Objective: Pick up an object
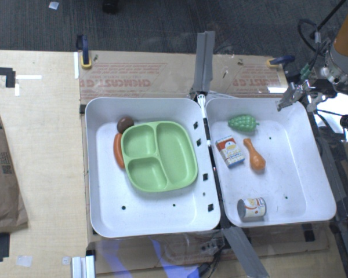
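Observation:
The right bin point(296, 172) holds a green bunch of grapes point(243, 123) near its far edge. Below it lie a small white and red carton point(230, 152) and an orange drumstick-shaped toy point(254, 155). A small can point(252, 208) rests on its side near the front edge. My gripper point(296, 95) hangs over the far right corner of this bin, well to the right of the grapes and apart from every object. Nothing shows in its grasp.
The left bin point(104, 201) carries a green divided plate point(159, 155), with a brown round item point(125, 124) and an orange sausage point(118, 149) tucked against its left side. A grey divider bar point(204, 57) runs back from where the bins meet. Cables hang at the right.

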You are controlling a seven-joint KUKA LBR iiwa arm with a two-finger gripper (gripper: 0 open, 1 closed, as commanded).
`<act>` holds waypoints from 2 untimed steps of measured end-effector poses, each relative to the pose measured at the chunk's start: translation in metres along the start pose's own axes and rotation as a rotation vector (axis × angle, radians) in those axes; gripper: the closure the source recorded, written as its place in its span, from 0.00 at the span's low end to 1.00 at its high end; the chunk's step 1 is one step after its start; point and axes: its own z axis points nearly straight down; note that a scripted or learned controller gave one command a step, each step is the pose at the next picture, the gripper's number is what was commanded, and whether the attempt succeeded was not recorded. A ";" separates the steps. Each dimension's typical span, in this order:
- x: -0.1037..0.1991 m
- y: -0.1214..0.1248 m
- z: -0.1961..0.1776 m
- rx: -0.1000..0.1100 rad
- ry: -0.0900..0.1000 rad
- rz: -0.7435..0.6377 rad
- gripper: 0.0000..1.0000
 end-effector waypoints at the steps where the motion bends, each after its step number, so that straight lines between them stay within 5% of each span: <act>1: -0.038 0.009 0.096 0.001 0.000 0.022 0.00; 2: 0.030 -0.018 0.138 0.001 0.000 0.082 0.00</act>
